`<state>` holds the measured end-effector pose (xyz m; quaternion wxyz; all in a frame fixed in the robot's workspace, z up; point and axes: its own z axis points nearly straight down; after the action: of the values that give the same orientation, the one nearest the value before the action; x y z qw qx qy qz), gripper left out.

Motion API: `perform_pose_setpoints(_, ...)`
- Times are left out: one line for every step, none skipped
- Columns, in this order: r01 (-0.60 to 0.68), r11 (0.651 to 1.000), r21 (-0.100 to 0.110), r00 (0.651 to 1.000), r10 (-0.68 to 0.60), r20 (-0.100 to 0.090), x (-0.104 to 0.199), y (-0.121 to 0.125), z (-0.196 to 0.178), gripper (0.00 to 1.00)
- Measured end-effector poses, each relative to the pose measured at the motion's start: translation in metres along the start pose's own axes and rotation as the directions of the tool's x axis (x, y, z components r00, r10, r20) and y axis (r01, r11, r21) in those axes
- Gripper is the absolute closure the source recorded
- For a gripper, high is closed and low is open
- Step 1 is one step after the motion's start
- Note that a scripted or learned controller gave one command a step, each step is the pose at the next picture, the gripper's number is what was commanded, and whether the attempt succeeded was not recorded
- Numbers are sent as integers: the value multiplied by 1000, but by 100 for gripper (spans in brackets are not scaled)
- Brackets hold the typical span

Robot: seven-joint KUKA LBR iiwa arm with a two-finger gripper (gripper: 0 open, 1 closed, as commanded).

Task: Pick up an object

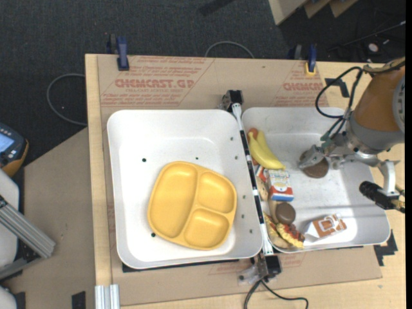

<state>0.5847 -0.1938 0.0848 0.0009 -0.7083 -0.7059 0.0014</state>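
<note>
From my overhead cam, the claw [315, 163] sits right over a brown round thing [315, 169]; can't tell if it's actually pinching it. Toward the divider from the claw I count one banana [264, 152] and one carton [280, 188]. Nearer me: one packet [328, 226].

We see open floor in the right bin [360, 124]; banana [262, 150], carton [279, 187] and packet [326, 226] crowd its left and front.
</note>
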Motion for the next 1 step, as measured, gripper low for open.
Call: perform_pose_setpoints(3,1000,-5,1000,-3,0,3,2,-11,100)
